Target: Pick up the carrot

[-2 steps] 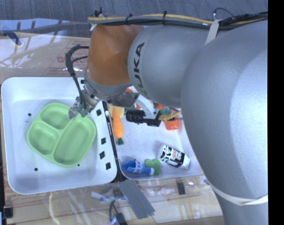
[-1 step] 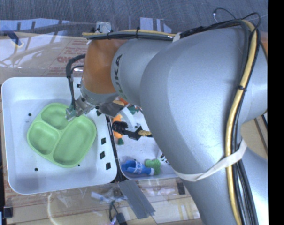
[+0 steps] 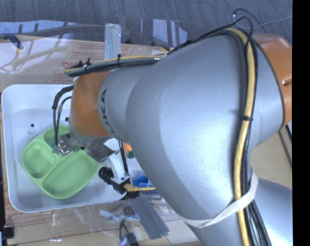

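The white bin (image 3: pixel 11 137) holds a green tray (image 3: pixel 47 170); the arm (image 3: pixel 195 127) hides the hand's grip.

one green divided plate (image 3: pixel 52 169), one white bin (image 3: pixel 11 137), one arm (image 3: pixel 195 127)

Arm (image 3: pixel 195 122): smooth grey shell w/ soft satin sheen, prob. painted metal (can't be sure); orange band (image 3: pixel 90 106) same finish. Bin (image 3: pixel 11 137): white plastic, smooth, slightly glossy. Plate (image 3: pixel 47 168): green plastic, matt. Cables (image 3: pixel 247 101): black/yellow rubbery sheath. Floor (image 3: pixel 93 4): grey, ribbed, carpet-like.
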You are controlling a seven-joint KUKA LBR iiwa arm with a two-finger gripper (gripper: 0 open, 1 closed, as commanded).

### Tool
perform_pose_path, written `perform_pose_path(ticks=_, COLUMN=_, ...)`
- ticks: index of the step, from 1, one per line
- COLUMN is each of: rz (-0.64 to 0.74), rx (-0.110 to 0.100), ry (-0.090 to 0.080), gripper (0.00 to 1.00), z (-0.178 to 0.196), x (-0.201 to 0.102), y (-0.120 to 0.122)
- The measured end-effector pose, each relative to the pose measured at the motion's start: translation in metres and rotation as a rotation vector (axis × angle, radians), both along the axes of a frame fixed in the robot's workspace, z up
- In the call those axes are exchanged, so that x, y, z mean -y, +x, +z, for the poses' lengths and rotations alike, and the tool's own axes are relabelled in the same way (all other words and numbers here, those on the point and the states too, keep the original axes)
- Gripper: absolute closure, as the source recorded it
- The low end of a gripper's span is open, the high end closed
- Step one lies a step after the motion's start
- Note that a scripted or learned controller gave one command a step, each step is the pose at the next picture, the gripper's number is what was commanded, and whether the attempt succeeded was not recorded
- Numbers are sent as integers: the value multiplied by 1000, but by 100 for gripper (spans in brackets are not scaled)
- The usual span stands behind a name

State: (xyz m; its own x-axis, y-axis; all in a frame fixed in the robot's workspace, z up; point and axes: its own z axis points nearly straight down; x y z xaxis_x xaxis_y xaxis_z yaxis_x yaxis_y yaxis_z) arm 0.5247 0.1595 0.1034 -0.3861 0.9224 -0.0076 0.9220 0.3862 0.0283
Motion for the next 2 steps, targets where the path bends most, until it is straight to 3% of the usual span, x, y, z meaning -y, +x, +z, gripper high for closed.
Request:
perform_pose_path(ticks=1, rz=-399, rx=-32, ry=2, gripper=100, z=131, x=47, y=-41)
perform_pose_path(ticks=2, rz=-117, rx=-32, ry=-3, gripper=100, z=130, x=117, y=-19)
